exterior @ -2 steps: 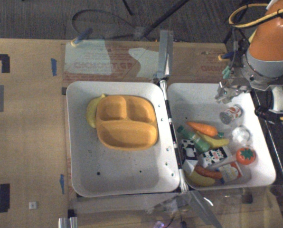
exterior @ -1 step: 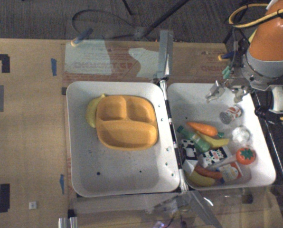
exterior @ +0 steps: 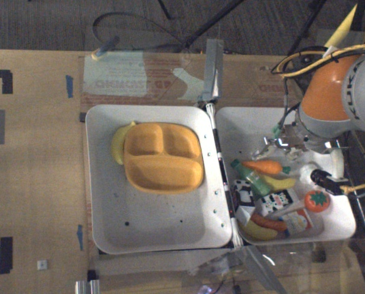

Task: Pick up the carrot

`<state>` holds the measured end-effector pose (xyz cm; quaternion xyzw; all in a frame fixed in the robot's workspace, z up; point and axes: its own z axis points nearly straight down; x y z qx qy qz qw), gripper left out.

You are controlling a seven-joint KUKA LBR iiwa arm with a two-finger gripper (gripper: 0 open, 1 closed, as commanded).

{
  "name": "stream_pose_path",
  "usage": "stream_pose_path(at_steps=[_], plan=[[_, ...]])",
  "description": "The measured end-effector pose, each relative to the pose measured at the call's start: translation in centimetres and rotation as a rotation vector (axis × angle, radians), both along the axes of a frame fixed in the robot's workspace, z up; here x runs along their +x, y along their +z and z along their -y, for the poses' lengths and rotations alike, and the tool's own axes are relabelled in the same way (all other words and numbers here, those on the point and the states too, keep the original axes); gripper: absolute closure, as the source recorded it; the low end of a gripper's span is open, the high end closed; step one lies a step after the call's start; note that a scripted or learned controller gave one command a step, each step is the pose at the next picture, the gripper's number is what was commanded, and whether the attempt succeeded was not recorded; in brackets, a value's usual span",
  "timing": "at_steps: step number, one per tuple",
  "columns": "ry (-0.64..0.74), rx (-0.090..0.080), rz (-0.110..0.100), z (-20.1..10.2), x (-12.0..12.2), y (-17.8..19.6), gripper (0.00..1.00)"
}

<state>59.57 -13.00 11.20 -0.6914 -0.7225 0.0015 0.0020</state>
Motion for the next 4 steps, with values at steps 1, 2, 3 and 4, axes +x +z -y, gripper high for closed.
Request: stream_pose_path(at_steps=[1, 2, 3, 4], plan=[[-0.372, 0.0, 0.007, -0.1, -0.4, -2.7, 0.0], [-0.63, -0.001, 0.01, -1.3, -3.6, -2.7, 0.0], [-0.632, -0.002, 0.009, -1.2, -3.5, -1.9, 1.0], [-0.375, -0.003, 0.002, -7.6, -1.9, 6.9, 1.0]])
